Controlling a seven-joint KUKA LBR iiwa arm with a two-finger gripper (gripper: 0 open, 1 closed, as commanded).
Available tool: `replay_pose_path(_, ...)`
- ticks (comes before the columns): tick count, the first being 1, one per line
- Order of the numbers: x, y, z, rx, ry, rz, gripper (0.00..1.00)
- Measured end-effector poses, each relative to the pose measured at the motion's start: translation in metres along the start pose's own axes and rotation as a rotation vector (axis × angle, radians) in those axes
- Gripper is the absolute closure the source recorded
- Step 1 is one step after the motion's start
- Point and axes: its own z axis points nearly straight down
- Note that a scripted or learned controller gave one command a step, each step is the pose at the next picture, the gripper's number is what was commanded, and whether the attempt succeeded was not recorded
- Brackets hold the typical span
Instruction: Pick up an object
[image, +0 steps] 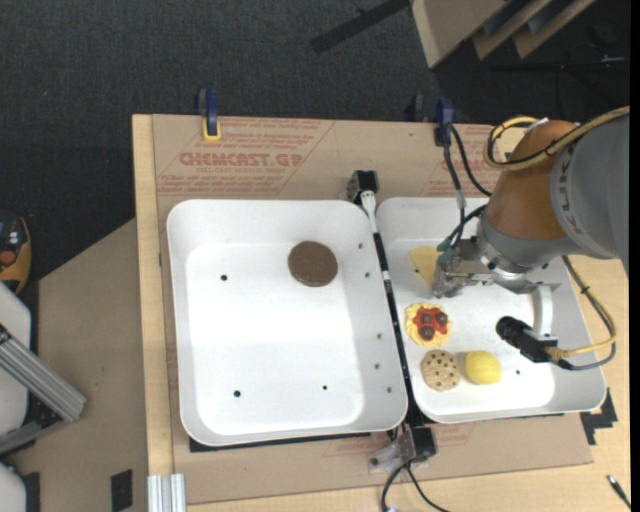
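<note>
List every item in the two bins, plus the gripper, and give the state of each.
Brown disc: lying flat in the left bin, apart from its walls.
Yellow wedge: in the right bin, beside the gripper.
Tart: flat, red topping up.
Cookie: flat, next to the lemon.
Lemon: resting near the front wall.
Gripper: low over the right bin, just above the tart; grip unclear.
</note>
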Motion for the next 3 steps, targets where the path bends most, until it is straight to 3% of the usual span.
replay_pose_path(1, 0.039, 0.062, -0.096, -0.011, 0.000, -0.007, 1.00)
replay_pose_path(2, 0.008, 0.058, -0.305, -0.019, -0.004, -0.002, 1.00)
replay_pose_path(3, 0.044, 0.039, -0.208, 0.012, 0.003, -0.004, 1.00)
